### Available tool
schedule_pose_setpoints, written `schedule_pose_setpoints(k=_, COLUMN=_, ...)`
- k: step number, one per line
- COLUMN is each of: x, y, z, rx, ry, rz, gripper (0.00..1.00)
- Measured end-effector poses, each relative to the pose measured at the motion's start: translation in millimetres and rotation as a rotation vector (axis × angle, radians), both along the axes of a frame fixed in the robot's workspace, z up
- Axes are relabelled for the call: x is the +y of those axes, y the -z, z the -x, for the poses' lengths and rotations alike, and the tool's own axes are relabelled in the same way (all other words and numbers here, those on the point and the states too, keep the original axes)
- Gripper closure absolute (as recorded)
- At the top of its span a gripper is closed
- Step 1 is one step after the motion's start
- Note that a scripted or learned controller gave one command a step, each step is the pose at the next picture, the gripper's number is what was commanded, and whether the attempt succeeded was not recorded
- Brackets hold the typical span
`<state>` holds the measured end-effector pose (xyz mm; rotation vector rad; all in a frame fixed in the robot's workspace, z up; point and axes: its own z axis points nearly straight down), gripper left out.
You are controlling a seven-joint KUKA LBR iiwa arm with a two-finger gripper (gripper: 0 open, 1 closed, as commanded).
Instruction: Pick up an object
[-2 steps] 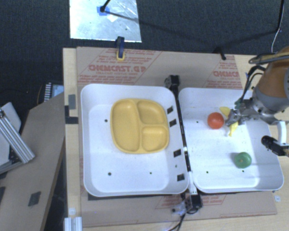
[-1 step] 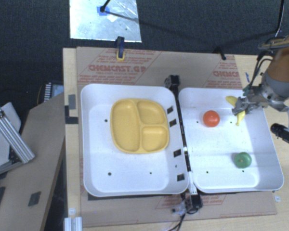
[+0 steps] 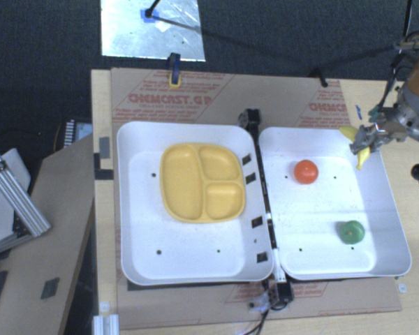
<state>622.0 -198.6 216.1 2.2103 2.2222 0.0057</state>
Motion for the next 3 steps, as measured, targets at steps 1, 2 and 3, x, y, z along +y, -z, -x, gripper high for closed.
schedule_pose_setpoints(k=1, x=0, y=-5, z=-1, rx=0.004, ry=0.0, rz=-0.001, gripper=1.0)
schedule_pose_setpoints(k=2, x=59, y=-7, z=-4, rx=0.006, ry=-0.005, rz=-0.003, gripper=1.0)
schedule_pose_setpoints(k=3, x=119, y=-9, z=11, rx=0.007, ry=-0.005, rz=-0.004, gripper=1.0)
